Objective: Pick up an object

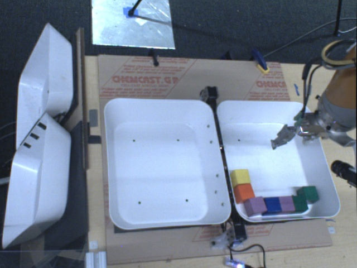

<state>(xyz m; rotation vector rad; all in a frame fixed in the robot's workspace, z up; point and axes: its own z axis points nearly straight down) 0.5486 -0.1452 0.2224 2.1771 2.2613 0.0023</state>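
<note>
Several coloured blocks lie along the near side of the right bin (pixel 262 111): a yellow block (pixel 240 177), an orange block (pixel 244 192), a purple block (pixel 255 205), a blue block (pixel 273 204), a pink block (pixel 286 203) and a green block (pixel 306 195). My gripper (pixel 280 139) hangs over the middle of that bin, reaching in from the right on the grey arm with the orange band (pixel 340 96). It sits above and to the right of the yellow block, apart from all the blocks.
The left bin (pixel 162 161) stands beside the right one on a cardboard sheet (pixel 145 77). White housings (pixel 42 133) stand at the far left. A shiny metal plate (pixel 131 15) lies at the back. Cables run near the arm at the right.
</note>
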